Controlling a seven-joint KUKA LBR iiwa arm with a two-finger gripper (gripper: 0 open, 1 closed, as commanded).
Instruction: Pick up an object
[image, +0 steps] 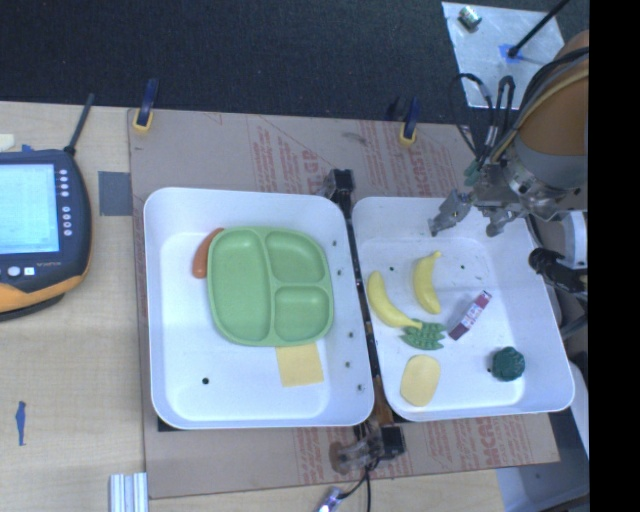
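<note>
The gripper (467, 217) hung with fingers spread and nothing between them over the far edge of the right bin (535, 330), likely lining up a descent; 2 bananas (428, 282) lay nearby as candidates

A teach pendant (35, 230) lies at the tabletop's (70, 400) left edge; blue clamps (146, 103) pin cardboard (260, 150) beneath both bins.
</note>
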